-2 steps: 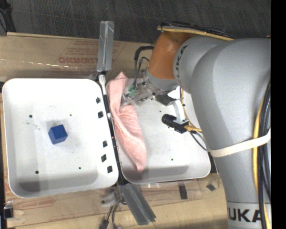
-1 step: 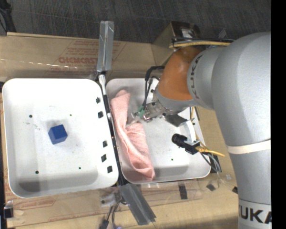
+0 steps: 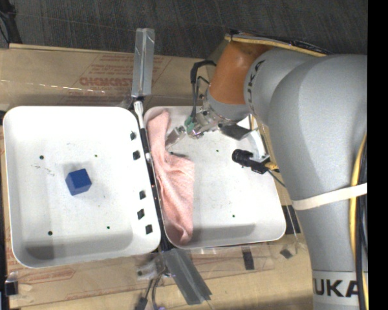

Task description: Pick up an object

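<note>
Claw [image 3: 181,132] over right bin [image 3: 246,202], just beside top end of pink cloth [image 3: 178,179]; open or closed, cannot tell.

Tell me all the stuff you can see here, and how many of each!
bins: 2, white, side by side on the bench; the left bin and the right bin
cube: 1, blue, in the left bin, left of its middle
cloth: 1, pink, crumpled along the left wall of the right bin
cardboard: 1 sheet, brown, under the bins
arm: 1, grey with an orange band, reaching in from the right
end effector: 1, silvery, at the far end of the right bin, right by the top end of the cloth
</note>
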`<move>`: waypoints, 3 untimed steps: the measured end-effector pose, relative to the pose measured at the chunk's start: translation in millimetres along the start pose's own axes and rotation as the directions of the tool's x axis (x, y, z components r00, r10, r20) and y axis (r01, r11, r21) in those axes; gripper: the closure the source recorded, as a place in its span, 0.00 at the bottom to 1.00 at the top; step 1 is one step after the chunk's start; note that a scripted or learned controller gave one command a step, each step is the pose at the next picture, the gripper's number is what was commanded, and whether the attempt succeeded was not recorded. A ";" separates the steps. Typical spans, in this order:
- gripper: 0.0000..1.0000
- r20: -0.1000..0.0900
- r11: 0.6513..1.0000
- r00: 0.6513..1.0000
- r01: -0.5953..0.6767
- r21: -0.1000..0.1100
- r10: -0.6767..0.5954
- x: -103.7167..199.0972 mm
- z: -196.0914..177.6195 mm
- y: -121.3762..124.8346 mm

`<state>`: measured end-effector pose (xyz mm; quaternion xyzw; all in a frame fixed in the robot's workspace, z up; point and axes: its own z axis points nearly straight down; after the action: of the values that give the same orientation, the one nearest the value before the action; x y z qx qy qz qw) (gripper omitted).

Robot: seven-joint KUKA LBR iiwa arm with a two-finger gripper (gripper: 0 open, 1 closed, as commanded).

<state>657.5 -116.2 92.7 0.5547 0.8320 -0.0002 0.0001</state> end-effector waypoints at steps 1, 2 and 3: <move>0.00 0.003 0.978 0.978 0.206 -0.002 -0.206 -29.7 -1.4 -11.5; 0.00 0.000 0.972 0.972 0.233 0.001 -0.233 33.5 0.1 -35.8; 1.00 0.000 0.972 0.972 0.236 0.001 -0.236 33.5 -10.1 -35.3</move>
<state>612.0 -98.9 102.9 0.4519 0.8921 -0.0008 -0.0002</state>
